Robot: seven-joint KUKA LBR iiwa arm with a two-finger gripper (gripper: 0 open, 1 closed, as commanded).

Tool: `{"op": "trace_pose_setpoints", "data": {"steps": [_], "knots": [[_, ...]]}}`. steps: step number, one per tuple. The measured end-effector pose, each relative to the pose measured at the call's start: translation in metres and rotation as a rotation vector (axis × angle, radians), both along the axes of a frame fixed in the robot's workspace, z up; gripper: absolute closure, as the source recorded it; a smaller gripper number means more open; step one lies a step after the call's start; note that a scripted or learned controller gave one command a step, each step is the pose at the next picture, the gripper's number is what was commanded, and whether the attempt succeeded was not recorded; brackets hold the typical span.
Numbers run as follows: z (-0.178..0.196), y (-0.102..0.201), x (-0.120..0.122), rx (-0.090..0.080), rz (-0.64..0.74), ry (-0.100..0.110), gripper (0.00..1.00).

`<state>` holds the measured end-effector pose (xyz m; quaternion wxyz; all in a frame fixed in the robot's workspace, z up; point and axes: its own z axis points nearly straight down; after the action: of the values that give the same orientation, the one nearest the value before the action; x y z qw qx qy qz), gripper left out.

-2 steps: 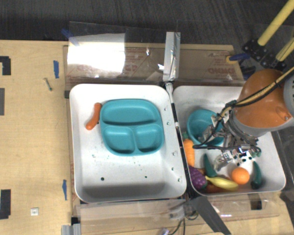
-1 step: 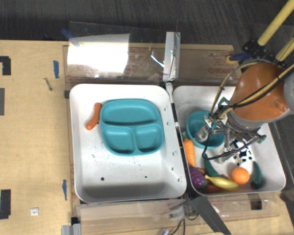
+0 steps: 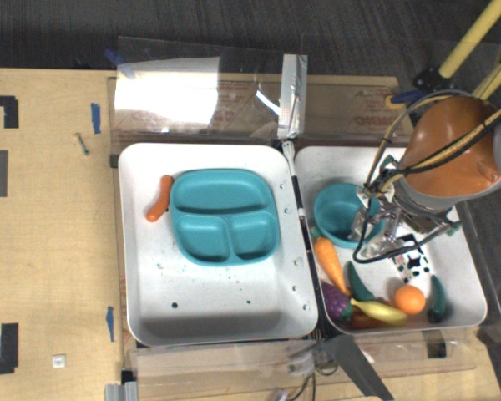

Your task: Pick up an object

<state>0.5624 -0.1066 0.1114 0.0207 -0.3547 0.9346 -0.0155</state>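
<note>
Piled along the bottom edge of the right-hand bin (image 3: 472,261), low in the frame, is the produce I have come for: a purple bunch of grapes (image 3: 336,302), a yellow banana (image 3: 379,311), an orange (image 3: 410,299), a dark green vegetable (image 3: 437,299), and a carrot (image 3: 328,261) angled up toward a teal cup (image 3: 337,210). A small white piece with black spots (image 3: 412,264) lies just above the orange.

At centre right of the frame my gripper (image 3: 377,234) hangs low inside that bin, beside the cup and just above the carrot and the pile. Cables cross in front of the tool, so I cannot tell how it is set, and I see nothing caught in it. My orange-banded wrist (image 3: 447,149) fills the upper right.

Left of centre, the other bin (image 3: 142,282) carries a teal divided plate (image 3: 225,215) and a small orange carrot (image 3: 159,199) beside it, well apart from my reach.

As I judge it, the pick is not yet made: every item rests on a bin floor. The approach looks done; closing on one piece and lifting it free are left.
</note>
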Motion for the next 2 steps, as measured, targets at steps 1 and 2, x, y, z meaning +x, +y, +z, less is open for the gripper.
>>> {"op": "trace_pose_setpoints", "data": {"steps": [1, 2], "knots": [[0.12, -0.073, 0.013, 0.017, -0.192, 0.035, 1.0], [0.074, 0.029, 0.091, 0.023, -0.272, 0.052, 1.0]]}}
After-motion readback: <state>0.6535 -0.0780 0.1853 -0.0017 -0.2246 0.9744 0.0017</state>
